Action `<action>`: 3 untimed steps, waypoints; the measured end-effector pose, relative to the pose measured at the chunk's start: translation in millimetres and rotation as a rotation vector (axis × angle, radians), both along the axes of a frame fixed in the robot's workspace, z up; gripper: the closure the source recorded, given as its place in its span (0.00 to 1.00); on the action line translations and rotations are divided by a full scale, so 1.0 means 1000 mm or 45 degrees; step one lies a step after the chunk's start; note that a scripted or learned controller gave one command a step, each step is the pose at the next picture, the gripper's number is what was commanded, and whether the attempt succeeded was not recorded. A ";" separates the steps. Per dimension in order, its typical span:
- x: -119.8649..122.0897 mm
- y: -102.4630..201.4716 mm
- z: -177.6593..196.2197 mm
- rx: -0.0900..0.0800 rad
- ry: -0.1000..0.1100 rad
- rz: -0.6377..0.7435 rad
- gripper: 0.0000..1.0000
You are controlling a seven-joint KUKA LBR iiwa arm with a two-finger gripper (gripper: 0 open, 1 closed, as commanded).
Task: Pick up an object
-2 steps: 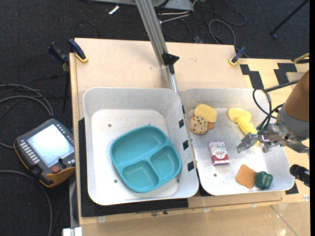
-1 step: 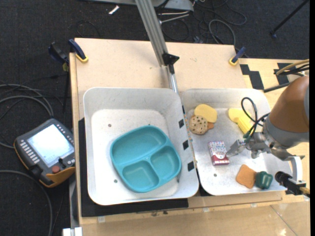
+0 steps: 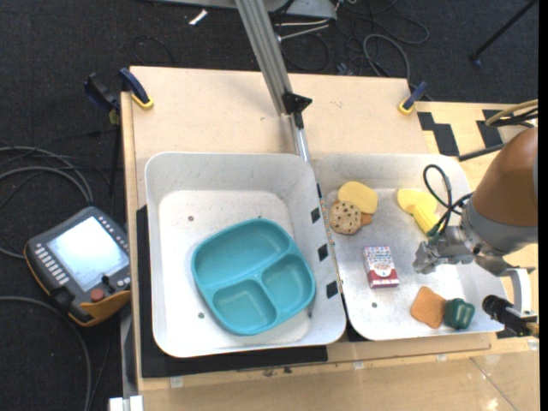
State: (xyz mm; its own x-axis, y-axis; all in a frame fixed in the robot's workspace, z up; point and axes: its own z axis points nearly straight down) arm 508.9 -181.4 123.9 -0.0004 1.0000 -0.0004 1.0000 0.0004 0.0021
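Toys and play food lie in the right bin (image 3: 360,319). A round cookie (image 3: 346,217) sits near the wall between the two bins, touching a yellow piece (image 3: 359,197) just behind it. A small red and white box (image 3: 380,266) lies flat in the middle. A yellow banana-like toy (image 3: 417,206) rests toward the back. An orange piece (image 3: 427,306) and a green toy (image 3: 459,312) touch each other at the front.

The left bin (image 3: 171,178) holds a blue tray (image 3: 253,275) with three sections.

The gripper (image 3: 431,256) hangs over the right bin, between the yellow toy and the orange piece, just to the side of the red box. It is too dark and small to tell how far it is open, and nothing shows between its tips.

A black cable (image 3: 437,182) loops above the yellow toy. A grey pole (image 3: 265,45) slants over the back of the bench (image 3: 214,110). A handheld screen (image 3: 77,264) lies on the floor beside the bench.
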 end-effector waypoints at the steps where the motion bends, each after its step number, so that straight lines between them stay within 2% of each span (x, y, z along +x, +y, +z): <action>1: 0.004 0.000 0.063 -0.003 -0.006 0.003 1.00; 2: 0.006 0.000 0.086 -0.002 -0.003 0.004 1.00; 3: 0.027 0.056 0.081 0.002 0.001 0.011 1.00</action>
State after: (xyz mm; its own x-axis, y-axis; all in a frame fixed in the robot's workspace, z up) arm 535.7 -125.4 205.2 -0.0092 1.0000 0.0015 1.0000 0.0092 0.0015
